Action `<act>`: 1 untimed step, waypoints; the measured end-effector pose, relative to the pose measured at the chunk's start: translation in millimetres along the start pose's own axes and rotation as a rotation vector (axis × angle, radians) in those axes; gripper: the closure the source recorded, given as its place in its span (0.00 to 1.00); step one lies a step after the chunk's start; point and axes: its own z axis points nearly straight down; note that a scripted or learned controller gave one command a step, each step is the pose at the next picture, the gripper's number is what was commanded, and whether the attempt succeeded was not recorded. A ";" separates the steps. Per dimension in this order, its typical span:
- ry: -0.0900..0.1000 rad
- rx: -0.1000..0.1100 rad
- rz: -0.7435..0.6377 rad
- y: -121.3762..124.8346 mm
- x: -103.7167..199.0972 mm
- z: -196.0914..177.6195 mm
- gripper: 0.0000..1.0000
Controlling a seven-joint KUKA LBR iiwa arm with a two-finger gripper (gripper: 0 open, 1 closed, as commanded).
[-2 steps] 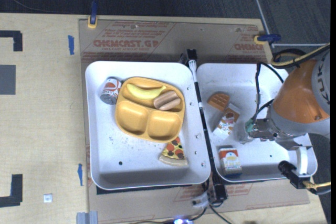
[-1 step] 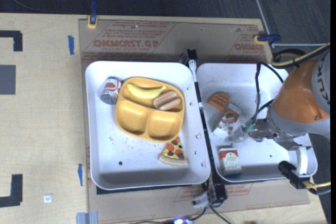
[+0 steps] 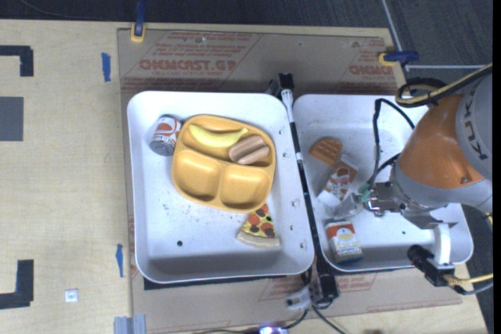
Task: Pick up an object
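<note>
My gripper (image 3: 354, 201) reaches down into the right bin (image 3: 391, 109) from the right, under the arm's orange band. It hovers at the middle of that bin, right beside a small white and red packet (image 3: 338, 181). A brown slice of toast (image 3: 326, 149) lies a little further back. In front of the gripper, near the bin's front wall, stands a small white carton with an orange label (image 3: 343, 240). The arm hides the right half of this bin.
The left bin (image 3: 156, 246) holds a yellow divided plate (image 3: 211, 176) with a banana (image 3: 210, 137) and a hot dog (image 3: 249, 150) in it. A can (image 3: 163, 135) lies by the plate's left, and a pizza slice (image 3: 258, 227) lies at its front. Black cables run by the arm.
</note>
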 end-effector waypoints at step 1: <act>-0.003 -0.001 0.002 0.0 1.5 0.2 0.00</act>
